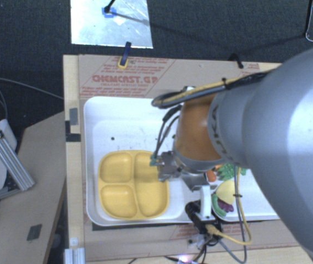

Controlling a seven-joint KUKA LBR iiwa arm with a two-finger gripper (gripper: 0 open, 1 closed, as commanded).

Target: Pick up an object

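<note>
While my arm (266,120) fills the right of the frame, the left bin (98,120) sits at centre left; a yellow divided tray (126,186) lies in its lower part, near the front wall; my gripper (164,166) hangs at the tray's right edge, at frame centre, and whether it grips anything I cannot tell; lower right, part of a plate with toy food (225,194), perhaps vegetables, peeks from beneath my wrist.
</note>
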